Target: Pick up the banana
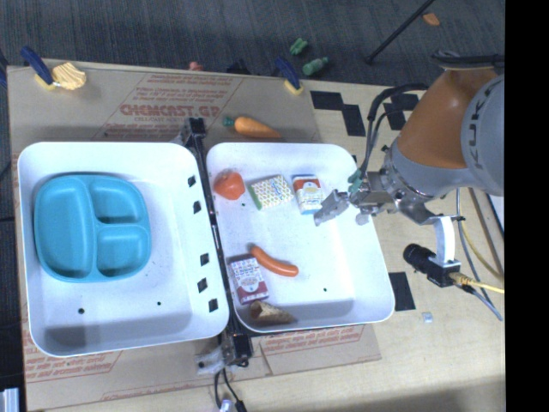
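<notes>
Bread-like brown scrap [270, 313] at six o'clock in the right bin [371, 303], red carton [247, 279] just beyond, touching it. Orange sausage toy [274, 263] at the carton's two o'clock. Blue divided plate [90, 226] in the left bin [51, 333]. Gripper [345, 206] over the right bin's three o'clock side, fingers apart, nothing between. Farthest, at eleven o'clock on the cardboard sheet [146, 101], outside both bins: yellow piece, seemingly the banana [69, 77], beside a blue clamp [36, 63].
</notes>
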You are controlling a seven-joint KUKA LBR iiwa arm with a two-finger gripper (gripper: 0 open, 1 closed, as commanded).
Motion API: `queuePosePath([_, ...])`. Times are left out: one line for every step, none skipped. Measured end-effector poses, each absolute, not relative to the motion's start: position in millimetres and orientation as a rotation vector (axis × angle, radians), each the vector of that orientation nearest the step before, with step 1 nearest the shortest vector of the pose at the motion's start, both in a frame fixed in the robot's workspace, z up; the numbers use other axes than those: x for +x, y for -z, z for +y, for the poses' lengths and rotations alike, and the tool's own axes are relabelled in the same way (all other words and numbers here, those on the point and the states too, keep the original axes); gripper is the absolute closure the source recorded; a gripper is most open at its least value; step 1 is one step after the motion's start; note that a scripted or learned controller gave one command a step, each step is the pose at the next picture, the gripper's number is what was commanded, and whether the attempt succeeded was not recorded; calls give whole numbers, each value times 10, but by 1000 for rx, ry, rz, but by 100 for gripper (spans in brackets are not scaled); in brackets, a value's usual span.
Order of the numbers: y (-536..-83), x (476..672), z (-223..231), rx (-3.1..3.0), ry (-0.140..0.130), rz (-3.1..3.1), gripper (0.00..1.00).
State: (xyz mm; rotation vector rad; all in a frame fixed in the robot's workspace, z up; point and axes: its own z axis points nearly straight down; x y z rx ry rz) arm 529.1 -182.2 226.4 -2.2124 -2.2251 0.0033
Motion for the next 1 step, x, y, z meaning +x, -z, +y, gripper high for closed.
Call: queuePosePath([-915, 5774, -1390, -2014, -2, -2408, 0])
